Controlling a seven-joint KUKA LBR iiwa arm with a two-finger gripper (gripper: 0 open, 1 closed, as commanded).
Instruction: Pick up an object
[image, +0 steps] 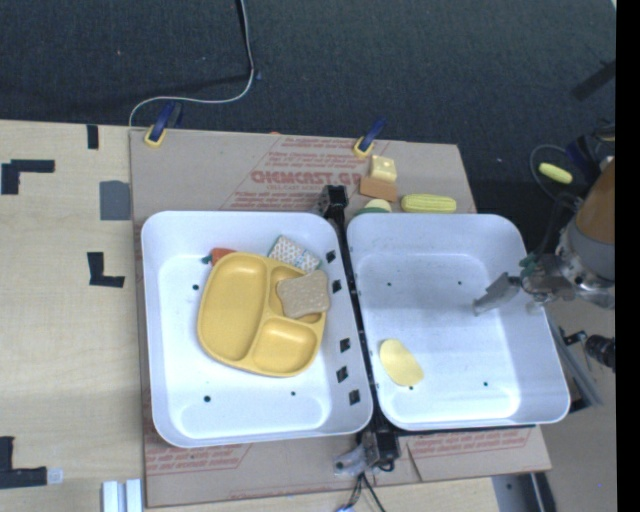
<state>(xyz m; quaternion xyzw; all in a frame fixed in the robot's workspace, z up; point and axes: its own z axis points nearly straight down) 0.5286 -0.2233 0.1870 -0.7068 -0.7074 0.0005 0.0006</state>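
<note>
A pale yellow oval piece lies in the right bin, near its front left. The left bin holds a yellow divided plate with a tan bread-like slice resting on its right part. Behind the plate lie a checkered cloth-like piece and a small orange thing. My gripper hangs over the right side of the right bin, well to the right of and behind the yellow oval piece, and nothing shows in it.
Behind the bins on the cardboard sit a tan block, a yellow corn cob and a small green-and-white item. A black divider clip row runs between the bins. The arm's wrist stands at the right bin's right rim.
</note>
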